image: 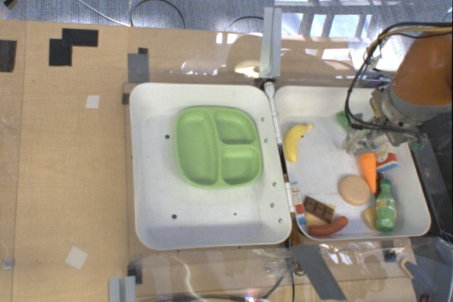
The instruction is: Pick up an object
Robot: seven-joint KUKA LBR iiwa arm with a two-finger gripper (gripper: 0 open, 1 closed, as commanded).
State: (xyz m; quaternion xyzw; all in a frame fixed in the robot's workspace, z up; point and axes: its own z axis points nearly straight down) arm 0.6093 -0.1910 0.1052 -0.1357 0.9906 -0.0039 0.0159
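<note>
Over the right bin [425, 223], the gripper [367, 143] hangs low above a cluster of toy food, right at the carrot [369, 170]; whether it grips anything I cannot tell. Near the carrot lie a round bun [354, 189] and a green bottle [385, 207]. A banana [295, 140] lies apart, near the divider. The left bin [152, 216] holds a green tray [216, 146].

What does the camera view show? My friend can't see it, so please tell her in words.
A grey and orange robot arm reaches its claw down into the right white bin, above a carrot among toy foods including a banana. The left bin holds a green divided plate.
</note>
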